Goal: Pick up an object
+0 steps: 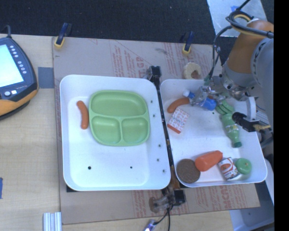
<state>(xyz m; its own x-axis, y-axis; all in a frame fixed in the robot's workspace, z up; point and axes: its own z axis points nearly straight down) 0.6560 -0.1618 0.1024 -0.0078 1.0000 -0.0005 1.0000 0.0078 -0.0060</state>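
The right bin holds an orange sausage, a red-and-white packet, a blue-and-white object, a green bottle, an orange carrot, a brown round cookie, a small can and a green apple. My gripper is low over the bin's far edge, right above the blue-and-white object and beside the sausage's end. The grey arm with its orange band comes in from the upper right.
The left bin holds a green divided plate and a second orange sausage. A control tablet lies at the far left. A tape roll sits behind the right bin. Blue clamps pin the cardboard.
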